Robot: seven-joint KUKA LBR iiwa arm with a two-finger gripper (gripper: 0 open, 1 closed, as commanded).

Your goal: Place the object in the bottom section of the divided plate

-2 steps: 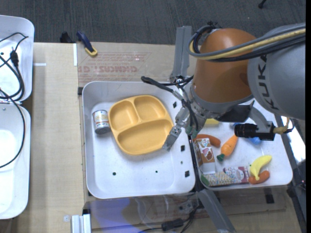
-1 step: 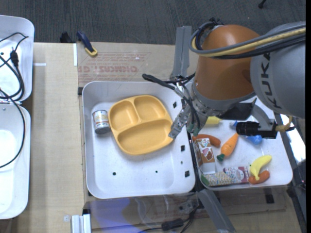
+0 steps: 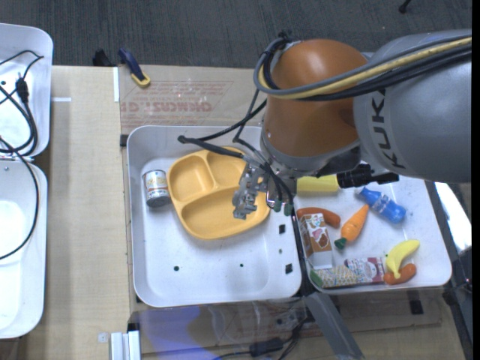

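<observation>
A yellow divided plate [image 3: 204,201] lies in the left bin [image 3: 217,276], with two small sections at its far side and one large section toward the near side. My gripper [image 3: 251,193] hangs from the orange wrist over the plate's right edge, above the right end of the large section. The wrist and cables hide the plate's far right corner. I see no object clearly between the gripper's parts.
A small silver can [image 3: 156,187] stands just left of the plate. The right bin [image 3: 439,272] holds toy food: a yellow piece [image 3: 319,184], a blue bottle [image 3: 382,205], a carrot [image 3: 355,223], a box [image 3: 318,240], a banana [image 3: 402,253] and a packet [image 3: 352,271].
</observation>
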